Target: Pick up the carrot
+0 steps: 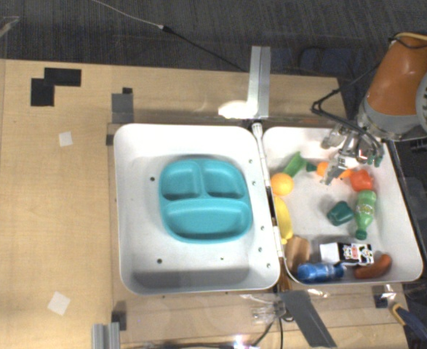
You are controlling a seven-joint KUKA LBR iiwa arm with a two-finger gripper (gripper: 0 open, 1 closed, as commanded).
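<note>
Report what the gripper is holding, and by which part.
Cannot be told. The gripper sits low over the carrot in the right bin, but no grasp is visible.

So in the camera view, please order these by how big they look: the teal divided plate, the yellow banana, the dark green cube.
1. teal divided plate
2. yellow banana
3. dark green cube

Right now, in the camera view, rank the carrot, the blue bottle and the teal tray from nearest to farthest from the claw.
1. Carrot, right bin, at the claw.
2. Blue bottle, same bin, near edge.
3. Teal tray, left bin.
</note>
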